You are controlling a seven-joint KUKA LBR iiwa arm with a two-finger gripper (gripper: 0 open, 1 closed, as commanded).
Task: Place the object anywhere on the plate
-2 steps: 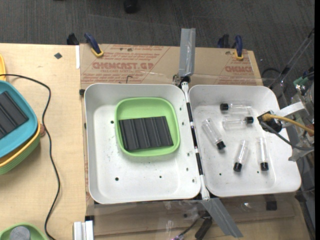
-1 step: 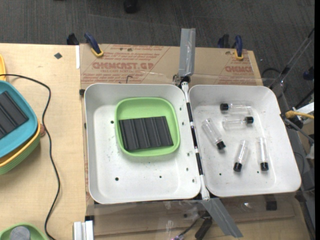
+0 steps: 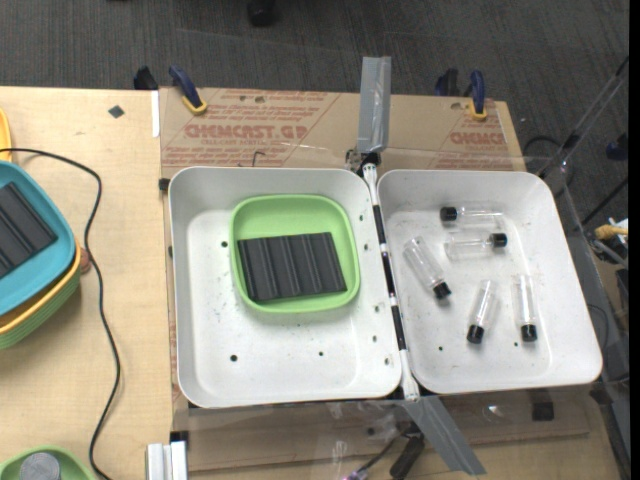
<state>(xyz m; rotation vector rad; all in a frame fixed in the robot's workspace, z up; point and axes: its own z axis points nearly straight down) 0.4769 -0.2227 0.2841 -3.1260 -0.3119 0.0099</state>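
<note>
Two shallow white plastic bins sit side by side on the tabletop (image 3: pixel 110 298), in the middle of the frame. In the left bin (image 3: pixel 200 363), toward its upper centre, rests a square light-green plate (image 3: pixel 345 230) with a dark ribbed grey insert (image 3: pixel 293 266) lying on it. The right bin (image 3: pixel 570 348) holds five clear plastic vials with black caps (image 3: pixel 425 269), scattered apart from one another across its upper and middle part, all lying flat. A stack of teal and green trays (image 3: pixel 40 268) stands at the left edge. How far open the pincer is, I cannot tell.
</note>
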